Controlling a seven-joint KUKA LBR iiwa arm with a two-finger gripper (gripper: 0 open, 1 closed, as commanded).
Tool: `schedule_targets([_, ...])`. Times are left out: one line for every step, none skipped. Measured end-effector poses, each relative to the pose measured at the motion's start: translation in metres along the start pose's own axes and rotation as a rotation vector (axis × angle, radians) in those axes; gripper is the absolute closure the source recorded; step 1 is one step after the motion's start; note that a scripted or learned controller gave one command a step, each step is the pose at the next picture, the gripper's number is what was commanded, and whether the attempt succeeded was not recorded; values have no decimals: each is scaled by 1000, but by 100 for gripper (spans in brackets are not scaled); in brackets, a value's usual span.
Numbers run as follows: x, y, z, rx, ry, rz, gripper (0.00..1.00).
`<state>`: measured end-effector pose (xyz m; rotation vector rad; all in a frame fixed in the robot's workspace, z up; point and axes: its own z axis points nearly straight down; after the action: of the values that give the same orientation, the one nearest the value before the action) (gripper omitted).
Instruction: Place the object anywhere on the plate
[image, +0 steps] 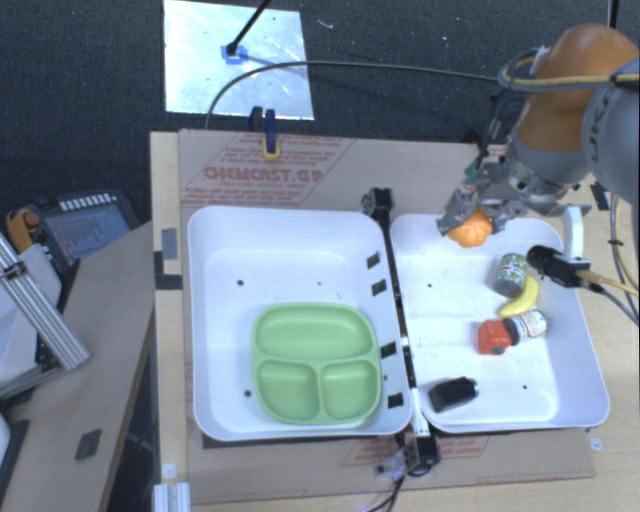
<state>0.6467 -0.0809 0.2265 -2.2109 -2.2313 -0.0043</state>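
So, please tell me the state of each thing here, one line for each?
gripper: above the right bin's far edge, shut on the orange object.
orange object: held, lifted.
green plate: in left bin, nothing on it.
banana: lying in right bin.
small can: beside the banana.

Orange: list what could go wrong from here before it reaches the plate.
1. The gripper has the orange only by its top, so it could slip out and fall into the right bin.
2. The green plate lies in the left bin, so the carry must cross the divider; a low pass might knock the fruit loose.
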Motion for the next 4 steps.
schedule_targets([53, -7, 10, 2, -1, 0, 100])
schedule_targets([106, -17, 0, 1, 0, -1, 100])
schedule_targets([150, -17, 5, 0, 0, 0, 100])
schedule_targets([213, -24, 8, 1, 0, -1, 100])
